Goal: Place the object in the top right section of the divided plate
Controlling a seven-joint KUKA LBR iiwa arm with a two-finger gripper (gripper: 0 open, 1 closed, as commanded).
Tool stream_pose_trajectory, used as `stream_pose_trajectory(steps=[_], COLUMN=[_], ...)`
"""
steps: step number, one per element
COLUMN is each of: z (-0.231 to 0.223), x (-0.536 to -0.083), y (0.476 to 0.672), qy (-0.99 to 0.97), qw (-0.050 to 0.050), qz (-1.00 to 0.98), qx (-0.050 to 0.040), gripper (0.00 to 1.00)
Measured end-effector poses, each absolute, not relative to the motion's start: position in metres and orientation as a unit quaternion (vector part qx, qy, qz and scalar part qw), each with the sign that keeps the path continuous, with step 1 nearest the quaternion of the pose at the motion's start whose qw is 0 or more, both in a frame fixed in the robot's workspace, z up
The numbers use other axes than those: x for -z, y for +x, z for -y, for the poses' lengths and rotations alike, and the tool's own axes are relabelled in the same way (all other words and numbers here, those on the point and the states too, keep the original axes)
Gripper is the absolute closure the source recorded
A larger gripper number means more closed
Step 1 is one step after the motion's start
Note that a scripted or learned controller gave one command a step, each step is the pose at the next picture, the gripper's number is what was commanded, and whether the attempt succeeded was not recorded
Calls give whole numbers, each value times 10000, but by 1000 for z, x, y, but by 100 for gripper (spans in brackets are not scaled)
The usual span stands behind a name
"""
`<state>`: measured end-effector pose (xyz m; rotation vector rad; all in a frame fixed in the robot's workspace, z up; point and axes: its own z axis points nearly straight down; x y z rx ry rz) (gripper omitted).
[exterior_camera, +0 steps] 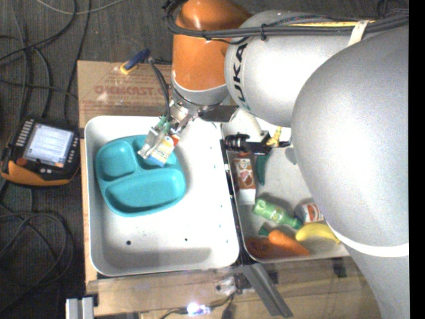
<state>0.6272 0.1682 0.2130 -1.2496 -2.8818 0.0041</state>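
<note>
The claw (159, 145) hangs over the top right section of the blue plate (136, 191) in the left bin (166, 244); a small object (161, 153) sits clamped between its fingers.

Floor (40, 38): dark grey carpet, visible along the top and left of the camera view, well to the left of the pincer (159, 145); black cables (50, 8) loop across it, one thin pale cable among them. Handheld control pendant (41, 150): orange-edged, lit screen, lying on the floor far left of the pincer, about level with it. Cardboard sheet (119, 88): brown, faint red print, lying flat on the surface just above and left of the pincer; a small blue-and-yellow item (135, 60) rests at its upper edge. Surface frame (159, 291): pale wood and metal bracket below the pincer; a small bright light (193, 308) at the bottom edge.
</note>
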Motion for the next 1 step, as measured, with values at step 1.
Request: stream_pose_trajectory(steps=[1], z=[-168], x=[-214], y=[628], qy=[-3978], qw=[-1], qz=[9175], qx=[-8], gripper=[0])
